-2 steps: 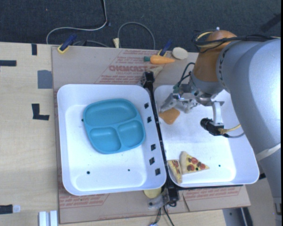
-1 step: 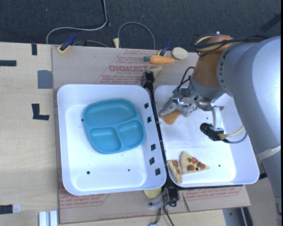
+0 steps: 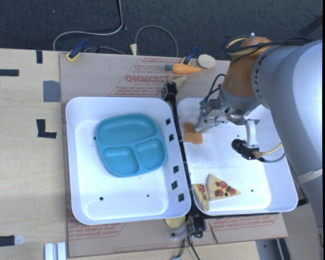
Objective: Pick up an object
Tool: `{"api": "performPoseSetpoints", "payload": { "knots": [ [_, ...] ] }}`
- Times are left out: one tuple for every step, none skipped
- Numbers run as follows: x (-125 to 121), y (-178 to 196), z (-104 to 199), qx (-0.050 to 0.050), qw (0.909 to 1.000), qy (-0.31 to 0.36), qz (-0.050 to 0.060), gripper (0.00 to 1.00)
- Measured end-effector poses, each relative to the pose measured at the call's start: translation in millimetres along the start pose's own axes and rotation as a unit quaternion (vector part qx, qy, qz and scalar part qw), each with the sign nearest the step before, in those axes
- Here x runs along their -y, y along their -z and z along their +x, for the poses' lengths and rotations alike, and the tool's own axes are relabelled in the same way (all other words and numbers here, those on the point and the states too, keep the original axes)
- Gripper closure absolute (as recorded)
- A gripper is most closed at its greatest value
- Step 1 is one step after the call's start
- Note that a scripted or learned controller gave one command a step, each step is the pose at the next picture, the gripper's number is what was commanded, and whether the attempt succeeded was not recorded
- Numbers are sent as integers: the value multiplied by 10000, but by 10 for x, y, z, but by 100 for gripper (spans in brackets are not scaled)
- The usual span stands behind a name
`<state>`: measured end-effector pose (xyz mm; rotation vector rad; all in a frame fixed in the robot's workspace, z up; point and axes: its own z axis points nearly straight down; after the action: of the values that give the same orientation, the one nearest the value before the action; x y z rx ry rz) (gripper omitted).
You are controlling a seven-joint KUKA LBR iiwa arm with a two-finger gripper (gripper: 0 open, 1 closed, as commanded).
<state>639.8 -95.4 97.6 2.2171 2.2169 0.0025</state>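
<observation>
My gripper (image 3: pixel 202 124) reaches down into the right bin (image 3: pixel 271 199), at its upper left part. A tan, bread-like piece (image 3: pixel 192 135) lies right under and beside the fingertips, against the bin's left wall. A toy pizza slice (image 3: pixel 221 189) lies in the same bin near its front edge, apart from the gripper. The left bin (image 3: pixel 81 194) holds a blue divided plate (image 3: pixel 131 144). The grey arm with its orange band (image 3: pixel 244 75) covers the right bin's upper right side.
On the cardboard behind the bins lie an orange carrot-like toy (image 3: pixel 184 68) and a pale round toy (image 3: pixel 207 61). A black clip strip (image 3: pixel 176 145) runs between the bins. Cables loop at the back. A small yellowish object (image 3: pixel 175 221) pokes out at the bins' front edge.
</observation>
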Motion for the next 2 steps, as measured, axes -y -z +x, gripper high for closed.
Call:
{"api": "performPoseSetpoints", "payload": {
  "knots": [
    [541,-67,-28,-5,10000,-6,-57,100],
    [681,-48,13,-8,10000,-2,-12,100]
  ]
}}
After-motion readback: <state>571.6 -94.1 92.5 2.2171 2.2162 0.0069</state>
